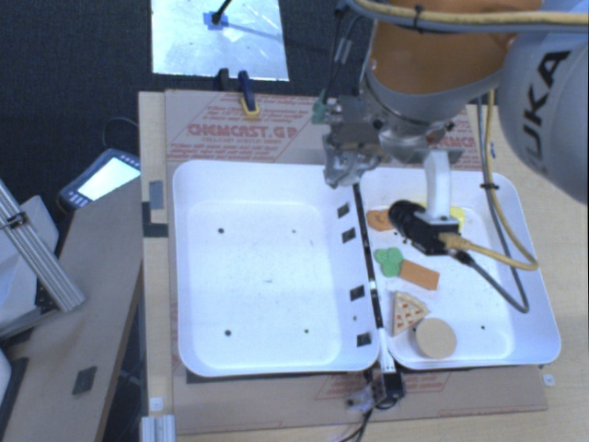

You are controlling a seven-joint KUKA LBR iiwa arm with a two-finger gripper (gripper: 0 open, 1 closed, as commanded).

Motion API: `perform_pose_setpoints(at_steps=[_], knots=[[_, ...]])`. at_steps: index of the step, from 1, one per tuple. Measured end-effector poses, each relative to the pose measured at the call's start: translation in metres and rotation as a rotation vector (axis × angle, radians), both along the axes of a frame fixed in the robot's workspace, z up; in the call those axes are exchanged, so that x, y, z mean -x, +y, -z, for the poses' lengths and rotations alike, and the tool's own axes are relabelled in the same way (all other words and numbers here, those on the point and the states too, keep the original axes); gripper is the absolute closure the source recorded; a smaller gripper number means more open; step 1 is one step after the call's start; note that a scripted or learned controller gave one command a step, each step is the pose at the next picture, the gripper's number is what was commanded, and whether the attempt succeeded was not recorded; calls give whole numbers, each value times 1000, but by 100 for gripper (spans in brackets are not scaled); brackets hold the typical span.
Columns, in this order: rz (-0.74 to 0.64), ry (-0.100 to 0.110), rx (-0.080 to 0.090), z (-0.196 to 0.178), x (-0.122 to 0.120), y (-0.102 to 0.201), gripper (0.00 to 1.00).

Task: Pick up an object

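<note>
White bins point(258, 178); green toy point(389, 261); orange-banded arm point(442, 26).

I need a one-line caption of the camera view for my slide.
KUKA arm's gripper hovers at the top of the divider between two white bins, toy food in the right bin: pizza slice, green piece.

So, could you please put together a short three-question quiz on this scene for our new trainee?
1. True or false: the pizza slice lies in the left bin.
2. Which object lies nearest the front rim of the right bin? A) green piece B) round tan disc C) orange block
3. Fill in: the gripper hangs above the ___ between the two bins.

Key: 1 false; 2 B; 3 divider.
</note>
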State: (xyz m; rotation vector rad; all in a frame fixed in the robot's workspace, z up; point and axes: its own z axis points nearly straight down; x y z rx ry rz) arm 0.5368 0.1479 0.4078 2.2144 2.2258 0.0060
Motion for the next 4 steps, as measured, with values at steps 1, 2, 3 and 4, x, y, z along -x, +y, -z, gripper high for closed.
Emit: perform_pose_setpoints(at_steps=[1, 2, 3, 4], knots=[[8, 0, 1, -16, 51, -54, 100], [-3, 0, -1, -43, 50, -1, 100], [1, -8, -3, -133, 50, -3, 100], [-8, 9, 1, -59, 52, 92, 100]])
